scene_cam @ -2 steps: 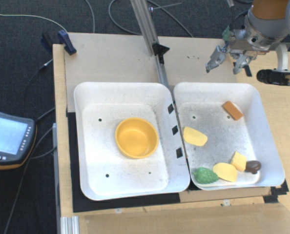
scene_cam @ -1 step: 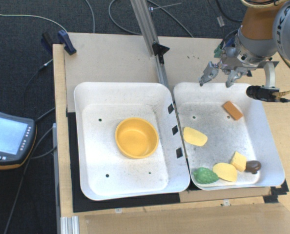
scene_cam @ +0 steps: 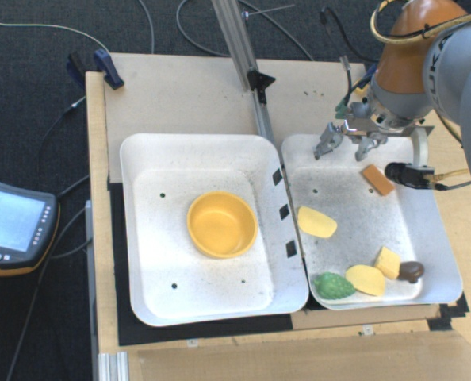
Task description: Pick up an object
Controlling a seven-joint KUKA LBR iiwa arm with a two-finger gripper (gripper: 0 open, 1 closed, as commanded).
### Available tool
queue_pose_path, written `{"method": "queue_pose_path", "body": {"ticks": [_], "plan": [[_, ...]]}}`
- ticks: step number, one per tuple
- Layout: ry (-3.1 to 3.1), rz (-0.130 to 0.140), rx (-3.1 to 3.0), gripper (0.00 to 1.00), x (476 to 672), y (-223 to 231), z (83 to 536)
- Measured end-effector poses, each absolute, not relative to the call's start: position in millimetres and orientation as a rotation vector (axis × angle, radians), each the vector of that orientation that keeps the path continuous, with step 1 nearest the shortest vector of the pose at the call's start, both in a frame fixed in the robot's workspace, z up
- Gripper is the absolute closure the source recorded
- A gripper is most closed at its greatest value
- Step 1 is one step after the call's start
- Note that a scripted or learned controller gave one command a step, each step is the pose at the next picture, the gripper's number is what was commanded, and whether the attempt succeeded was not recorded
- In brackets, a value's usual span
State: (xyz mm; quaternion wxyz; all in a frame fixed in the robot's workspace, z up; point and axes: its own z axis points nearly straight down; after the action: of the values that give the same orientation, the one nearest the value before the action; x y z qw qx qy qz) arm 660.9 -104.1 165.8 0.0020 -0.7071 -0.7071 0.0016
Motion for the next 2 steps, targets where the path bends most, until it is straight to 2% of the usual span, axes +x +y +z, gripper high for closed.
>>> {"method": "queue_pose_path", "body": {"ticks": [1, 2], "plan": [[-2.218, 0.005, -2.218, 0.00, 660.9, -104, 103], [-2.223, -0.003, -2.222, 1.00, 663.0, -104, 117]]}}
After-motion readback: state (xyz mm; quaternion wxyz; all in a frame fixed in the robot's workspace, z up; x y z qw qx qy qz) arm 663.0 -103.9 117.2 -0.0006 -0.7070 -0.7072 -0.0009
